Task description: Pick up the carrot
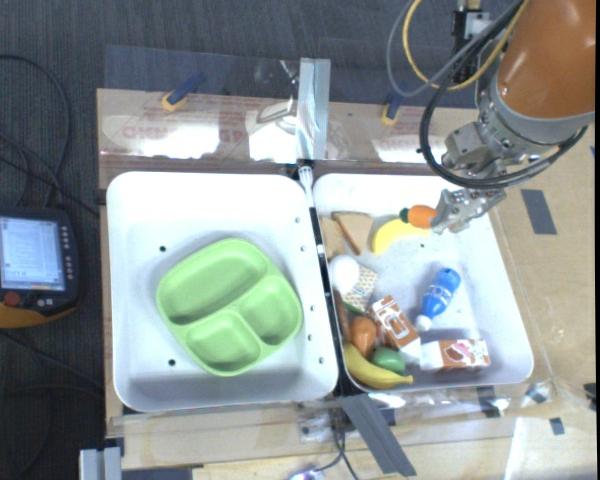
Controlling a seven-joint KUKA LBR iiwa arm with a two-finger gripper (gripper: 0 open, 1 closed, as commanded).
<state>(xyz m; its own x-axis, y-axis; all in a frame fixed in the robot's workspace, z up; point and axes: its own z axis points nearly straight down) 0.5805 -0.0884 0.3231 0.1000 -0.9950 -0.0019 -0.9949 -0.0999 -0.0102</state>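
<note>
So far left on the dark floor there's a tablet-looking controller (25, 260) with a lit screen and some black cables looping around it. Moving right onto the bench (565, 298), the left bin (130, 368) has just a green divided plate (230, 305) sitting in the middle, tilted a bit diagonal. The right bin (510, 318) is where all the clutter is: a slice of toast (352, 230) at the far left corner, a yellow lemon (392, 235) just beside it, and what I'm reading as the carrot (418, 216), a small orange thing with a green end, touching the far right side of the lemon near the bin's far wall. Nearer in there's a white egg (344, 270), a banana (372, 370) along the near edge with some orange and green veg on top of it, a little red and white carton (392, 323), a blue bottle (439, 293) lying slanted in the middle, and another carton (462, 353) at the near right. The pincer (458, 211) hangs down from the grey and orange arm (540, 58) on the right, and it's sitting just right of the carrot, right up against it. Honestly can't tell if the pincer is open or closed from this angle, and can't tell if it's actually got anything.
</note>
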